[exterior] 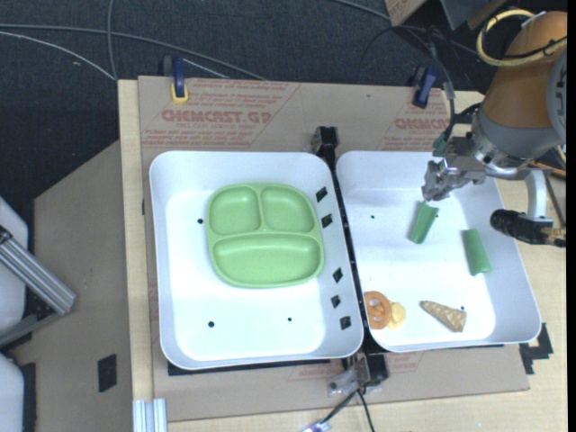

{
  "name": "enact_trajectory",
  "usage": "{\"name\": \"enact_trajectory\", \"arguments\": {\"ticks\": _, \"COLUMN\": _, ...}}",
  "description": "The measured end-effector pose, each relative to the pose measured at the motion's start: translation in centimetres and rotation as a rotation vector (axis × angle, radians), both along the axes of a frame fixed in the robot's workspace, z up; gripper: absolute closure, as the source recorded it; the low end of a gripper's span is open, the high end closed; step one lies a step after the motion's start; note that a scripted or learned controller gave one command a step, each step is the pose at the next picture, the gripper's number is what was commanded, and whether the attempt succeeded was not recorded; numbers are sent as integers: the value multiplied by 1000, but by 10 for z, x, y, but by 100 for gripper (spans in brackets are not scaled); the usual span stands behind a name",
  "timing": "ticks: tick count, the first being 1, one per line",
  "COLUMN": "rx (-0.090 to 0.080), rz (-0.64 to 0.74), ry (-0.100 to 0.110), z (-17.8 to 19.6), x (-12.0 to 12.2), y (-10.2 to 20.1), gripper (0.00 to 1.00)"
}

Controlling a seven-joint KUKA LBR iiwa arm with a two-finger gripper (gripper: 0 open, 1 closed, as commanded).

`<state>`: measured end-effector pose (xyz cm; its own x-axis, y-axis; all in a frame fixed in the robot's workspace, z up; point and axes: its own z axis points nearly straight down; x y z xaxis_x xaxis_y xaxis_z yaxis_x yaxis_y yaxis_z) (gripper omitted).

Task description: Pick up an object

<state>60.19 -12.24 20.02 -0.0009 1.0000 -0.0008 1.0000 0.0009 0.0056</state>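
Green cylinder (422, 223) hangs gripped by the fingers (436, 190); board (225, 115) reads "CHEMCAST GP".

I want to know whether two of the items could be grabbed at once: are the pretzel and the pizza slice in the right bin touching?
Apart. The camera view shows a strip of bare white bin floor between the pretzel and the pizza slice.

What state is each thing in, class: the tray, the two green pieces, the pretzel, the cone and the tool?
Green divided tray: flat in the left bin, compartments bare.
Green cylinder: tilted, just below the tool.
Second green cylinder: lying loose in the right bin.
Pretzel: lying flat.
Cone: on its side.
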Motion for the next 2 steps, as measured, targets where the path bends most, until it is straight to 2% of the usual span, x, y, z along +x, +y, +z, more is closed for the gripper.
{"name": "enact_trajectory", "arguments": {"ticks": 1, "rx": -1, "rz": 0, "ry": -3, "z": 62, "x": 9, "y": -3, "gripper": 100}}
{"name": "enact_trajectory", "arguments": {"ticks": 2, "rx": 3, "rz": 5, "ry": 6, "z": 63, "x": 6, "y": 42, "gripper": 100}}
